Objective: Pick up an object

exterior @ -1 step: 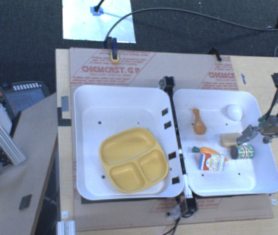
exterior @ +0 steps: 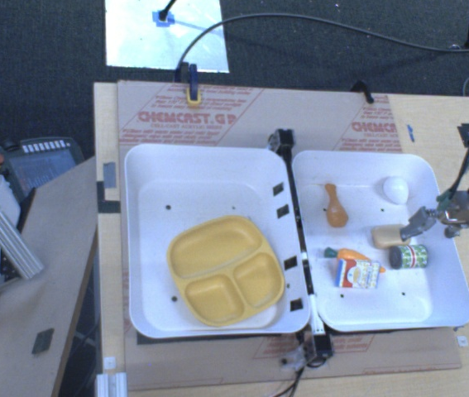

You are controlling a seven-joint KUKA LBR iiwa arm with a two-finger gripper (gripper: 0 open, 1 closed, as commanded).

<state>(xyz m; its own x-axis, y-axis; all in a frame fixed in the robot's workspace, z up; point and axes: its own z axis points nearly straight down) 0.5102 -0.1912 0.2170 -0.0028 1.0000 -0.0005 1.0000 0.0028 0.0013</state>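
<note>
Two shallow white bins sat side by side on the table (exterior: 242,114). In the right bin (exterior: 449,304), the end effector (exterior: 423,222) hung near the right wall; whether it was released or clenched could not be told. Just beside it, to its left, lay a tan block (exterior: 387,236), its long axis running left to right. Just below it lay a small can (exterior: 408,256) on its side, green-labelled, pointing left to right. Further left were a carton (exterior: 358,273), a carrot (exterior: 342,254), a brown spoon-like piece (exterior: 335,206) and a white ball (exterior: 395,189). The left bin (exterior: 147,180) held a yellow divided tray (exterior: 186,255)
</note>
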